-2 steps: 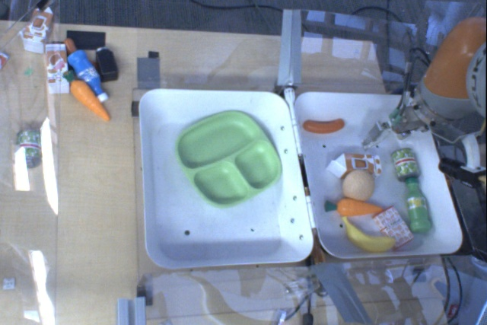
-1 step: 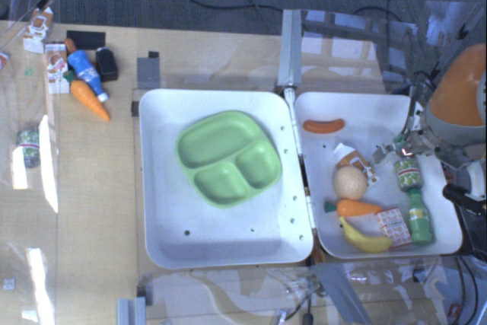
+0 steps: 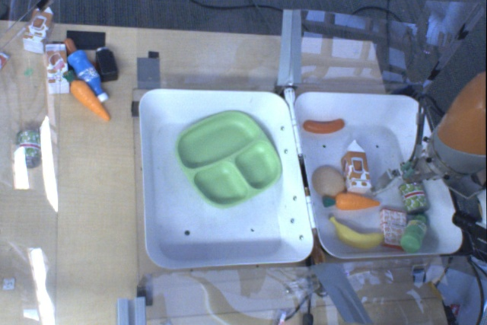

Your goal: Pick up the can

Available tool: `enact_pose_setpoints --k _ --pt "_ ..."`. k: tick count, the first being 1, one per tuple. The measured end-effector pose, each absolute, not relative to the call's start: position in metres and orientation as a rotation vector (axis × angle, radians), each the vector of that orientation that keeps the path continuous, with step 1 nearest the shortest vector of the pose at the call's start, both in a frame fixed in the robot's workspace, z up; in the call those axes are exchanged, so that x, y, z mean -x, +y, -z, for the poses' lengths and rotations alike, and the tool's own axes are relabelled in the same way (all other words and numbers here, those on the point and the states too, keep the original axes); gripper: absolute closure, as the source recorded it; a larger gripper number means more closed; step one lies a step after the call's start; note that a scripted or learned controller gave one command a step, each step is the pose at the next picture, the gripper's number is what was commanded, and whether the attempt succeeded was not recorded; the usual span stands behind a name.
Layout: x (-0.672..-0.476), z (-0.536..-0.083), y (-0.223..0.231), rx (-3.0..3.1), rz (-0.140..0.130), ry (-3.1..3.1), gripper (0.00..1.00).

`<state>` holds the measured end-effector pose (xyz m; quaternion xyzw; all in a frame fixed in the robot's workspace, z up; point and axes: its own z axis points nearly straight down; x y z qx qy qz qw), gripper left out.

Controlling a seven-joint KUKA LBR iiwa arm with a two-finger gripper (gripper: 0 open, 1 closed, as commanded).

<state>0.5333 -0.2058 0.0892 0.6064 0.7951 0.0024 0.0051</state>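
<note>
Two shallow white bins sat side by side on the bench. The left bin carried one green sectioned plate with three compartments. The right bin carried a crowd of play food: one red sausage near its far edge, one small milk carton, one tan egg-shaped piece, one carrot, one banana, one red-and-white packet, one green bottle and one can.

The can had a green-and-white label with a red patch and lay toward the right side of the right bin, just beyond the green bottle and beside the packet. It seemed to stand roughly upright, its long axis tilted slightly away from the camera, though its small size made that hard to confirm.

The arm reached in from the right, its orange band above the bin's right edge. The gripper hung just over the can; whether it was spread or closed could not be told, and no hold on the can was visible.

Outside the bins, at the bench's far left, lay a second carrot, one blue bottle, two small cartons and a second can.
</note>
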Motion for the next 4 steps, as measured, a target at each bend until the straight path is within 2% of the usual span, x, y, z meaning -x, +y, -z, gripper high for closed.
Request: enact_pose_setpoints --k 1,2,3,4 --pt "-0.497 -0.089 -0.206 -1.918 -0.010 2.471 0.00" --pt "-0.493 -0.090 -0.206 -1.905 -0.011 2.477 0.00" --pt "-0.489 -0.196 -0.206 -1.901 -0.005 2.491 0.00" --pt "-0.492 -0.089 -0.206 -1.873 -0.009 2.503 0.00"
